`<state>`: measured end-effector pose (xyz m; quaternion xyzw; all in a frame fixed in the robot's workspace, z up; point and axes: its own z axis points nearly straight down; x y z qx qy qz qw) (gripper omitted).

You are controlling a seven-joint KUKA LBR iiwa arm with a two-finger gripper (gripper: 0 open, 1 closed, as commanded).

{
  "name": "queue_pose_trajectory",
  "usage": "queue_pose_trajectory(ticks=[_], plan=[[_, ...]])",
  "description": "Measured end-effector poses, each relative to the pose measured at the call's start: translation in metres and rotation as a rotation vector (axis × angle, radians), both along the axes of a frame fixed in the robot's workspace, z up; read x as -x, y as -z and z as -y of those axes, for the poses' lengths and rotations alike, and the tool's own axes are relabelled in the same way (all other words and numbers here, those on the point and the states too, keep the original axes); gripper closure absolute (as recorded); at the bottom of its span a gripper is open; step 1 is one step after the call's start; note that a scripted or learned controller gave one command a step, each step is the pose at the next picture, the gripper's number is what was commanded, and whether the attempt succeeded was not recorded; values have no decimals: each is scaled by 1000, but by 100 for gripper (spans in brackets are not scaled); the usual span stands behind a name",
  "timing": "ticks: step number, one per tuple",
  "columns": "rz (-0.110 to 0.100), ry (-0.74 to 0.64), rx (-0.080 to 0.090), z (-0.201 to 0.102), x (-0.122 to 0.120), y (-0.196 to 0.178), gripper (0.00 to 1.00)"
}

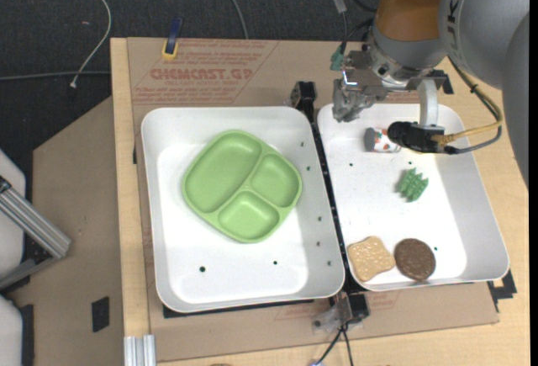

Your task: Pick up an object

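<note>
My gripper point(346, 109) hangs over the far left corner of the right bin point(471, 196), its fingers pointing down with nothing visible between them. A small grey and white toy with a red spot point(377, 140) lies just right of the gripper. A green ridged piece point(412, 184) sits in the middle of that bin. At the bin's near edge lie a tan cracker point(370, 258) and a round brown cookie point(415, 259).
The left bin point(168, 255) holds a green divided plate point(242, 185). A black tube with a yellow cable point(420, 135) hangs from the arm over the right bin's far side. Both bins rest on cardboard point(210, 70). Loose cables lie on the dark floor beyond.
</note>
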<state>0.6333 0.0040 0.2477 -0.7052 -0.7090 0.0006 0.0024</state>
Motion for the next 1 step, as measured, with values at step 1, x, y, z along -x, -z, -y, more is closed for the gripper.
queue_pose_trajectory(ticks=[1], plan=[[5, -2, 0, -55, -3, -1, 100]])
